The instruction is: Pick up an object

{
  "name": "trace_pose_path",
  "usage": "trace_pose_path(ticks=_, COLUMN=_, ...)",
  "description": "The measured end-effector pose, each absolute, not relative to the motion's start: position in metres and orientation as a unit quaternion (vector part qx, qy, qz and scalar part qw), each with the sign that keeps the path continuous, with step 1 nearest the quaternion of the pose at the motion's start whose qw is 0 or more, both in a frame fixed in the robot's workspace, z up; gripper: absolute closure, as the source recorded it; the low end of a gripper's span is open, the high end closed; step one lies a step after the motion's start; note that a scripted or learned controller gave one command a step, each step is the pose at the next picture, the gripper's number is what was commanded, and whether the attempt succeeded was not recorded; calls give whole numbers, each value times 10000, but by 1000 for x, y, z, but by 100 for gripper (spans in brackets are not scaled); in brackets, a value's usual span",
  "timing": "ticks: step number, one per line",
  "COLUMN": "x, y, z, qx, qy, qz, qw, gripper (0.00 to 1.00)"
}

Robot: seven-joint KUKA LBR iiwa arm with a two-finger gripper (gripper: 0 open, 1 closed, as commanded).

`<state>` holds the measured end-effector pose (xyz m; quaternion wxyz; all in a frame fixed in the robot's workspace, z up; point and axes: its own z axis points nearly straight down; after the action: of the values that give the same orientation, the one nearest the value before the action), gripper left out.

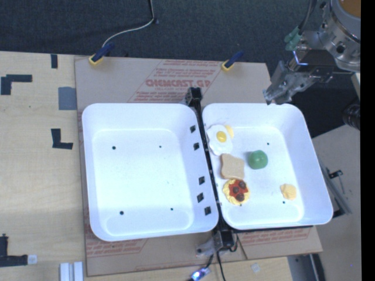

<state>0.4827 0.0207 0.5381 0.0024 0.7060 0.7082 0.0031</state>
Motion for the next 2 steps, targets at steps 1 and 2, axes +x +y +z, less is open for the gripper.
trace_pose_path(ticks=1, x=480, y=56, z=281, qx=7062, qy=7080, qz=-81, qw=-63, gripper=100)
trace_pose_path(ticks=2, x=600, y=75, z=406, qx=7056, qy=7086, qz=65, qw=59, gripper=100)
